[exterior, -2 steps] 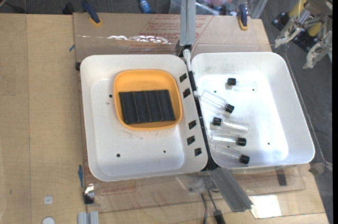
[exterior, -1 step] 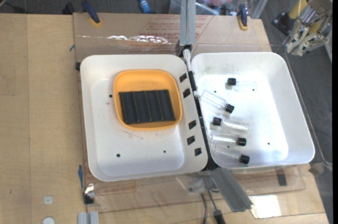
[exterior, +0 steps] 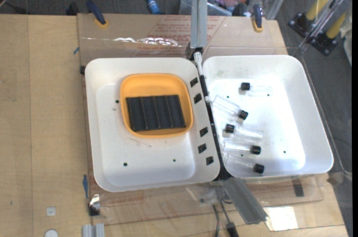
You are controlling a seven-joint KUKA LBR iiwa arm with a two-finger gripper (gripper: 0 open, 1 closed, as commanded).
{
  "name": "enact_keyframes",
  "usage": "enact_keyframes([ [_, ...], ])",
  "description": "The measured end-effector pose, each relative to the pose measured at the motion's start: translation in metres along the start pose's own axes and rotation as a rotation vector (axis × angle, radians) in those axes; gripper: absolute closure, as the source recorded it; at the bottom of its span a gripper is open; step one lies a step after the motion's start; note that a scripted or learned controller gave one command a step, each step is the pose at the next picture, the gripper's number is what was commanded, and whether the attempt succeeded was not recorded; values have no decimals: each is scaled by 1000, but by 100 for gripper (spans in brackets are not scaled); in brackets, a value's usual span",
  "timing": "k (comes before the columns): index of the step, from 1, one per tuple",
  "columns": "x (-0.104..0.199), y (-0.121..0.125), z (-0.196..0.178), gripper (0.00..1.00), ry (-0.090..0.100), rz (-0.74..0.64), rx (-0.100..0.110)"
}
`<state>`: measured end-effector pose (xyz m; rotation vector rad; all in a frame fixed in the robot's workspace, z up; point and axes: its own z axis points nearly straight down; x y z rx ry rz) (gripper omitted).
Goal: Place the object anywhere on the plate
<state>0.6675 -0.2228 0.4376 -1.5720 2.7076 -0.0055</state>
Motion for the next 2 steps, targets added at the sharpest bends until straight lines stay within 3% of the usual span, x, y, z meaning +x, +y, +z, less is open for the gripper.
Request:
enact_keyframes([
  [2,-1,0,1,100,-1,-708,-4],
])
